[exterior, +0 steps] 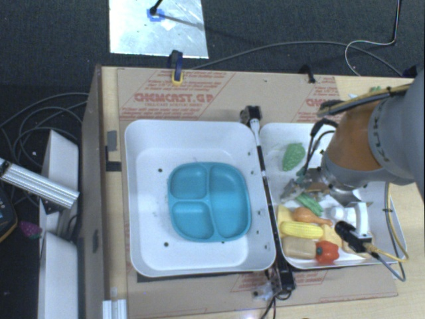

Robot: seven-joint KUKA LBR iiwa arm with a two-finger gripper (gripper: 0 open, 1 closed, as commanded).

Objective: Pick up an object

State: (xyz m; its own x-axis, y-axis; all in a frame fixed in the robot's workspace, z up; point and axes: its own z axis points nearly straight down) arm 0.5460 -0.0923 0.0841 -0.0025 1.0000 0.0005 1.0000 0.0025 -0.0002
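Corn (301, 230): yellow, you see it lying left-to-right, just right of the blue plate (209, 201).
Claw (307, 186): your grip state can't be told.

We see a brown desk (199, 92) on dark carpeted floor (46, 38), with cables (40, 111) and a shiny metal sheet (156, 18) nearby.

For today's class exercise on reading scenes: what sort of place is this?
Probably a robotics lab: a robot arm reaches over two white bins on a bench, with toy food and loose cables.
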